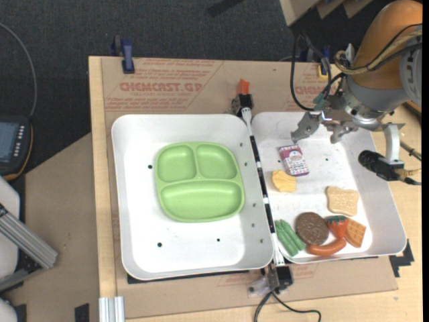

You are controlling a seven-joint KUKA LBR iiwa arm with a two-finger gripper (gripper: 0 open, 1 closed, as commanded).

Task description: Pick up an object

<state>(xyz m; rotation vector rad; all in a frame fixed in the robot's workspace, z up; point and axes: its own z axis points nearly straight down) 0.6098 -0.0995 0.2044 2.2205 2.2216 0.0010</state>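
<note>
Over the back of the right bin (385,210) hangs my gripper (321,130), open, its two fingers spread apart with nothing between them. A small purple packet (293,159) lies just in front of and below the left finger (304,127), apart from it. A yellow wedge (284,182) sits beside the packet. Further forward lie a slice of toast (342,200), a brown patty (312,227), green beans (288,237), a red sausage (326,248) and an orange cracker (356,233).
The left bin (134,233) holds a green divided plate (199,181). A black clamp strip (257,173) runs between the two bins. A black cylindrical part (377,164) of the arm juts over the right bin's right edge.
</note>
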